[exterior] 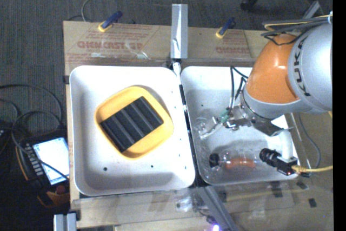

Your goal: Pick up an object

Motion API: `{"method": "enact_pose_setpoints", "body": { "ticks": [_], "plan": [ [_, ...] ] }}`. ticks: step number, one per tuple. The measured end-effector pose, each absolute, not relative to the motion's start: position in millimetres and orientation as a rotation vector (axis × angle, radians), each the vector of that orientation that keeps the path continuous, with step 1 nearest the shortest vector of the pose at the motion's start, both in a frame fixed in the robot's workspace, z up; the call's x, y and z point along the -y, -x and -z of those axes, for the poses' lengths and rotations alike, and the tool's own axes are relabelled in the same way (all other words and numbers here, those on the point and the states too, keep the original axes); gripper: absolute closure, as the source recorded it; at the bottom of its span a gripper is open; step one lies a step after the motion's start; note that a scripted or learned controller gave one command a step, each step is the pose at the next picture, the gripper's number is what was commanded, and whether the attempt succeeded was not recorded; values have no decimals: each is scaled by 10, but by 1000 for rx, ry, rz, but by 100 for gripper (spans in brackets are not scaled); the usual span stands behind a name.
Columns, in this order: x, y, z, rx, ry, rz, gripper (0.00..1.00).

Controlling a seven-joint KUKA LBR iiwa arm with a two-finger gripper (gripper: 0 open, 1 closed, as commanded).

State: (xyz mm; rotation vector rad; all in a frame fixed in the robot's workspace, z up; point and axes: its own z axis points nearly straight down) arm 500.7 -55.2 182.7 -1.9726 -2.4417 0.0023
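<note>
Dark grey carpet covers the floor around the bench (108, 45), and at the far left of it a small lit screen (51, 157) lies among black cables. Two blue clamps (110, 20) pin the brown board at the bench's far edge. The left bin (81, 116) holds a yellow tray (116, 101), lying flat and turned at an angle, with a black ribbed panel (132, 123) set into its top; it sits near the middle of that bin, apart from the walls. A grey metal bar (179, 30) stands at the far end of the seam between the bins. In the right bin (208, 86), a crumpled clear plastic piece (201, 127) lies close to the left wall, and a clear bottle (233, 162) with a dark cap and reddish contents lies on its side near the bin's near edge. The gripper (226, 118) hangs low over the middle of this bin, just right of the plastic piece and on the far side of the bottle. From where I stand I cannot tell how wide the claw is or whether it has hold of anything. The orange band (273, 81) and grey arm (316, 70) loom over the bin's right half.
</note>
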Motion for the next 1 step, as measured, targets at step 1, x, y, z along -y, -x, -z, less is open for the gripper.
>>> {"method": "enact_pose_setpoints", "body": {
  "ticks": [1],
  "plan": [
    [1084, -5464, -1568, 2312, 2126, -5, 0]
  ]
}}
